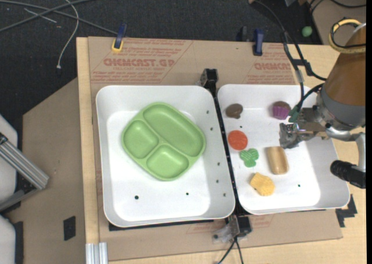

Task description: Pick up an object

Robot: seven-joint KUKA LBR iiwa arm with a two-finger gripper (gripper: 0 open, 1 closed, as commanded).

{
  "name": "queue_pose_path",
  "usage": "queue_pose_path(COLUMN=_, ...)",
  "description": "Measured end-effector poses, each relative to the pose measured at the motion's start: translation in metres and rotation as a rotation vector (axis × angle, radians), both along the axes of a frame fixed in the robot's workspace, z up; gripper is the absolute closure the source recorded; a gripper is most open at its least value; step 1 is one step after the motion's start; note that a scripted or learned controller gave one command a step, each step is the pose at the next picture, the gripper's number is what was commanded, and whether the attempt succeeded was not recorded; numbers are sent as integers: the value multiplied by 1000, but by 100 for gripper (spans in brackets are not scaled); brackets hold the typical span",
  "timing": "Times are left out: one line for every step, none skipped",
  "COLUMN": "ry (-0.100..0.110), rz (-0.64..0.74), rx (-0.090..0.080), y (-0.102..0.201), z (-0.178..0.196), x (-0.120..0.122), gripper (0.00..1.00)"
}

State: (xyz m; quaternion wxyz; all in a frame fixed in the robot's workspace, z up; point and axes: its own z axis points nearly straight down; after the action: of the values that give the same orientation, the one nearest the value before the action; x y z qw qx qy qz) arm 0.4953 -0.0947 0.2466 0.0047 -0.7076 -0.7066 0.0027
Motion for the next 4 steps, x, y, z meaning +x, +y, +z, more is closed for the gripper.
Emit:
queue_pose_path(ry=-9, rz=2, rx=-1, y=0, z=4, x=2, gripper=0)
queue_pose_path(ry=-4, rz=1, rx=-1, y=4, z=-39, x=-2, gripper=0)
queue_pose_path(ry=-3, rz=0, rx=-1, y=-5, z=-86, x=-1, gripper=0)
queue_pose_path(ry=-1, rz=1, rx=1, y=1, z=-147, x=-8, gripper=0)
